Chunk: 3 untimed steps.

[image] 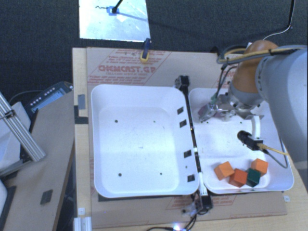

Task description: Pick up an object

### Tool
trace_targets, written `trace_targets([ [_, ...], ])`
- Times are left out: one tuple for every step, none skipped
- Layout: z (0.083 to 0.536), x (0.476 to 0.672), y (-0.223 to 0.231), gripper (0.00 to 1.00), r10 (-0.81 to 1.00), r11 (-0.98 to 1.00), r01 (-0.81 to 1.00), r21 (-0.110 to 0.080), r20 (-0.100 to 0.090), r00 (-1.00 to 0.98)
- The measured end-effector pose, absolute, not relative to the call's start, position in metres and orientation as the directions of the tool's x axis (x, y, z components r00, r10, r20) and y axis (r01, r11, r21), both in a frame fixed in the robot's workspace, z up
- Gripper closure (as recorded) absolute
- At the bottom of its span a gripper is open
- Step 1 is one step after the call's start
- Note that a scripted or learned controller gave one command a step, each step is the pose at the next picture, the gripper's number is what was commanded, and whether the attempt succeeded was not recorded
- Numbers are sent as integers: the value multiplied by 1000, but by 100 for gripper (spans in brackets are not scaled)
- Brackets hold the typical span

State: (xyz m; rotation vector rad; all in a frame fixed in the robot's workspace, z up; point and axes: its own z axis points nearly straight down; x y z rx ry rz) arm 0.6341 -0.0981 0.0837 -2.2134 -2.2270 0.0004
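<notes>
Camera view: gripper (pixel 208 112) over far end of right bin (pixel 279 184); finger state cannot be told. Blocks clustered at bin's near end, well apart from gripper: orange block (pixel 224 170), red-orange block (pixel 237 177), green block (pixel 253 177), second orange block (pixel 260 165).

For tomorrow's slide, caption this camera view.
Gripper low in the right bin, far from the blocks clustered at its near edge.

The arm (pixel 281 81) is running off the right edge, its upper links cut away. Its bulk is covering the far right part of the right bin (pixel 219 143). The gripper (pixel 208 110) is appearing blurred. The green block (pixel 253 177) is sitting partly hidden behind neighbouring orange blocks (pixel 238 177).
</notes>
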Motion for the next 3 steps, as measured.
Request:
trace_targets([
  [84,657,-93,0,1000,-13,997,-70,-3,13],
  [93,656,-94,100,1000,-10,998,-69,-3,9],
  [191,672,-30,100,1000,11,1000,13,3,-11],
])
